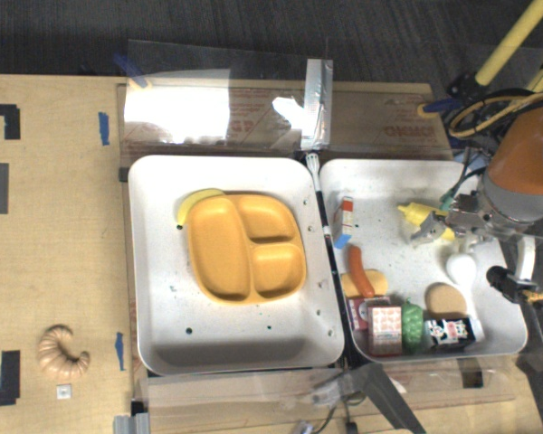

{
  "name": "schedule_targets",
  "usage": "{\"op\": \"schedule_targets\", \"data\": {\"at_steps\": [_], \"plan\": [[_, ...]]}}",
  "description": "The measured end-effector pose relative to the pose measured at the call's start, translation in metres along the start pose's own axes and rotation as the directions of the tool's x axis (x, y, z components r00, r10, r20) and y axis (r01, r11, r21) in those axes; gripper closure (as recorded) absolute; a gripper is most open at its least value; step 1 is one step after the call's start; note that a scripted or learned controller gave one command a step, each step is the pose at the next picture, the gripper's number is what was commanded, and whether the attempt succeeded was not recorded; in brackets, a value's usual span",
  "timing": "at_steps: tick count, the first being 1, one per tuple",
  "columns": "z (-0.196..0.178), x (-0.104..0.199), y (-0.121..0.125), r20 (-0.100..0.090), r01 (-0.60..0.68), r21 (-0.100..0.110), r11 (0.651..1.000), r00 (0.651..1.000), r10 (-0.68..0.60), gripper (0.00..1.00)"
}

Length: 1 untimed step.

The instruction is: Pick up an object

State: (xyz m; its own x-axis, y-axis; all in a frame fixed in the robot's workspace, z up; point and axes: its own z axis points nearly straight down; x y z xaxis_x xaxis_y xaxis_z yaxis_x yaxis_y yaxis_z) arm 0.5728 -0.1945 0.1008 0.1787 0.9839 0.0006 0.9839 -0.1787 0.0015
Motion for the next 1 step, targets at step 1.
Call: {"op": "schedule_targets", "data": {"at_steps": [1], "plan": [[0.0142,0.004,0.0478,0.001,0.179,-0.002,0.984,0.984,-0.179,0.0]]}}
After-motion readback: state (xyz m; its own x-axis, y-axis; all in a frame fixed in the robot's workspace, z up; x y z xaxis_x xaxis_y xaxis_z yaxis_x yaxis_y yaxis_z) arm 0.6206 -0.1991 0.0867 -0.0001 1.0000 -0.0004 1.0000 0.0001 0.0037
